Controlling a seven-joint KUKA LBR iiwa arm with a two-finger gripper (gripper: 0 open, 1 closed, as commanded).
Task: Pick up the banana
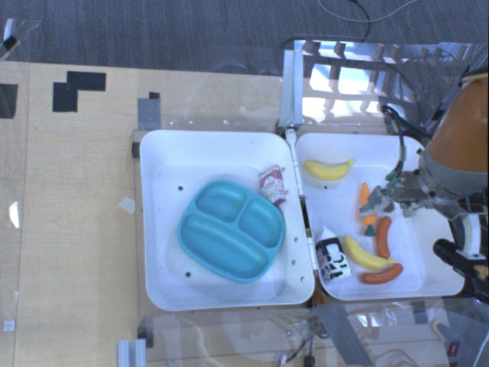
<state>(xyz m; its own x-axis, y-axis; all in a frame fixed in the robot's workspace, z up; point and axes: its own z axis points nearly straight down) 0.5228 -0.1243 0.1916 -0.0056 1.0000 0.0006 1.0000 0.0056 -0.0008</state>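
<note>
Leftmost, one blue divided plate [231,230] and one small wrapped packet [273,184] are seen in the left bin [157,205], well left of the gripper [380,200]. Two bananas are counted: one banana [328,169] up-left of it, another banana [367,254] below-left, beside a black-and-white carton [332,260]. Two sausages [383,238] lie below; a carrot [364,202] touches the gripper, whose finger spread cannot be made out

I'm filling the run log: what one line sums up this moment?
arm: over right bin | gripper: above carrot, holding nothing seen | bananas: one at far end, one near sausages | picked: no
</note>
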